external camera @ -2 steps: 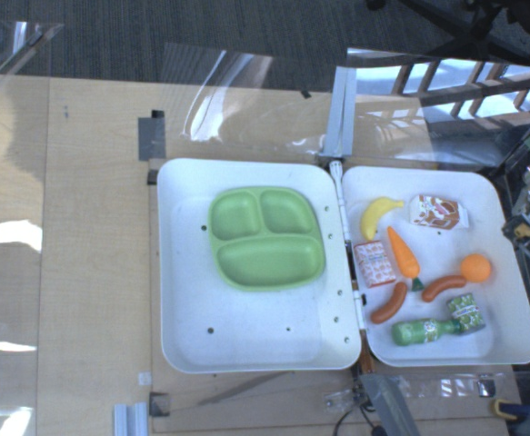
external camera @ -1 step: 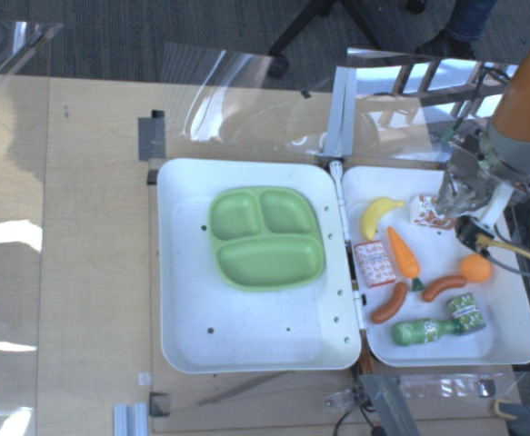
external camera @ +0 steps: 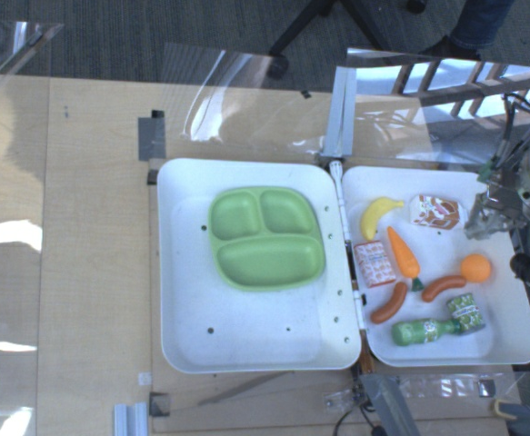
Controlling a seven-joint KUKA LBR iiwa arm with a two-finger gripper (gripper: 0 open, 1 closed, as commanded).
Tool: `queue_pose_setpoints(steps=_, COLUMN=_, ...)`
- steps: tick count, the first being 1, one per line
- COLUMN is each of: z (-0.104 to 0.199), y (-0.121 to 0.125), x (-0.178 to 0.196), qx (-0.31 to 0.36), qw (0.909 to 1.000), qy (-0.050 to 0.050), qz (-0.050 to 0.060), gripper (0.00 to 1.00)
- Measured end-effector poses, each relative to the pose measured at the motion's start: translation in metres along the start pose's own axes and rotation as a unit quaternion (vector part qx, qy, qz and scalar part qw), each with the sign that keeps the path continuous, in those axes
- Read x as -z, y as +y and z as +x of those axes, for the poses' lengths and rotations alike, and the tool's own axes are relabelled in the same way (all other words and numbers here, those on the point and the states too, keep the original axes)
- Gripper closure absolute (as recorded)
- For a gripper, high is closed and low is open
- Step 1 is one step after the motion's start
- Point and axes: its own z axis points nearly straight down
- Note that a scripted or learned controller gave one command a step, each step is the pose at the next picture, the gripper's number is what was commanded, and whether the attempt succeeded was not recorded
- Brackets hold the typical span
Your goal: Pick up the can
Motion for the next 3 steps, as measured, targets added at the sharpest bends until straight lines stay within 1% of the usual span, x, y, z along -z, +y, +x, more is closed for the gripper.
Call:
queue_pose_setpoints(steps=1, z=0.084, y=0.076, x=0.068, qx=-0.146, qw=0.9892, qy=0.000, qz=-0.003, gripper=1.00)
queue_pose_setpoints(steps=2, z=0.128, y=0.053, x=0.023, qx=0.154, qw=0.9881, qy=0.000, qz=0.000, gripper=1.00)
queue_pose_setpoints(steps=3, z=0.168, y=-0.026, x=-0.006, qx=0.408, qw=0.9130, qy=0.001, qz=0.000, gripper=1.00)
